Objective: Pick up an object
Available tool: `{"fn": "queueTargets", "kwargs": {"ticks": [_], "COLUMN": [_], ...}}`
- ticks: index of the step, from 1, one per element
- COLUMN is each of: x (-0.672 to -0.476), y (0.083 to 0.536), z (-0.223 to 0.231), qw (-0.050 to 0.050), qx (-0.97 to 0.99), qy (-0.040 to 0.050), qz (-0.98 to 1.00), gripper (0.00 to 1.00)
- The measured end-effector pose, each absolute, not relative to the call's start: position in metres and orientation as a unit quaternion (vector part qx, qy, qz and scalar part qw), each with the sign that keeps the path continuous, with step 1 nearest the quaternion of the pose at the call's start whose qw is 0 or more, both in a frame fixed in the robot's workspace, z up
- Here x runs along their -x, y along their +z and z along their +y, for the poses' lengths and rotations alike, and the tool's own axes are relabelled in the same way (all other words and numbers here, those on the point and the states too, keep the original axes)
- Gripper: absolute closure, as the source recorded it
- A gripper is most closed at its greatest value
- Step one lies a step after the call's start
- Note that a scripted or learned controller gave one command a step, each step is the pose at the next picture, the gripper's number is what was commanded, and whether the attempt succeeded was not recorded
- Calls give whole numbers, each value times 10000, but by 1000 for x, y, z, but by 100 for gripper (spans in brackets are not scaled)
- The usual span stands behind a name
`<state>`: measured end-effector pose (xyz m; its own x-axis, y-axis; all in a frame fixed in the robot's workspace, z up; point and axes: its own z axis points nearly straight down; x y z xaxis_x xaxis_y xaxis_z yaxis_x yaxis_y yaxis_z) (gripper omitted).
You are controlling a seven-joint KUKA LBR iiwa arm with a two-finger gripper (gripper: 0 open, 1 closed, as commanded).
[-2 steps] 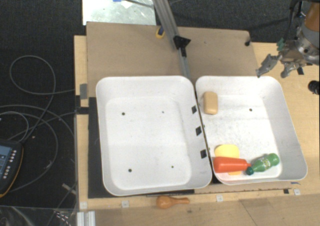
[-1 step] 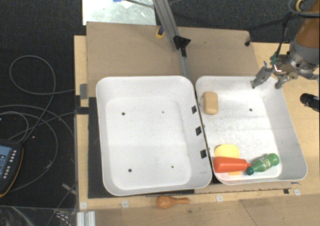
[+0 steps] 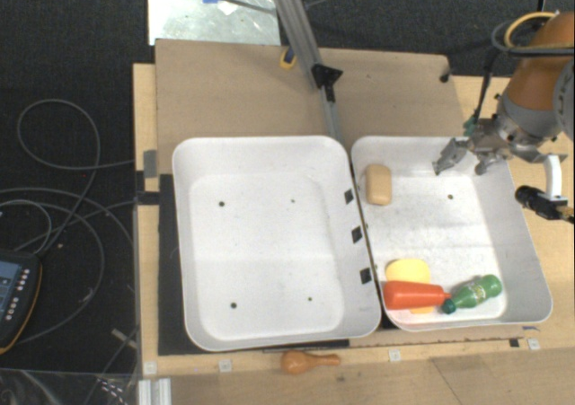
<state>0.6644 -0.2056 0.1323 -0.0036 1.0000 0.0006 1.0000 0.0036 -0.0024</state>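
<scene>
My gripper [image 3: 467,160] hangs over the far right corner of the right bin [image 3: 512,233], fingers spread apart and open with nothing between them. A tan bread-like block [image 3: 378,185] lies near that bin's far left side. At the bin's near edge lie a yellow round piece [image 3: 409,270], an orange carrot-shaped object [image 3: 413,295] and a green bottle [image 3: 473,294], close together. All of them are well away from the gripper.
The left bin [image 3: 260,242] sits beside the right one. A tan pear-shaped object [image 3: 308,361] lies on the bench in front of the bins. A slanted metal pole [image 3: 301,26] crosses the far side. Cables lie on the floor at left.
</scene>
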Motion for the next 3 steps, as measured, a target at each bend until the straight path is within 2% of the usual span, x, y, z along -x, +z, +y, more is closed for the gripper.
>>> {"fn": "queueTargets", "kwargs": {"ticks": [1, 2, 3], "x": [-667, -666, -668], "y": [148, 193, 217], "z": [-207, -209, -210], "qw": [-29, -35, -29], "qx": [7051, 7062, 7059], "qy": [-14, -18, -16], "qz": [-7091, -7080, -7083], "gripper": [100, 100, 100]}}
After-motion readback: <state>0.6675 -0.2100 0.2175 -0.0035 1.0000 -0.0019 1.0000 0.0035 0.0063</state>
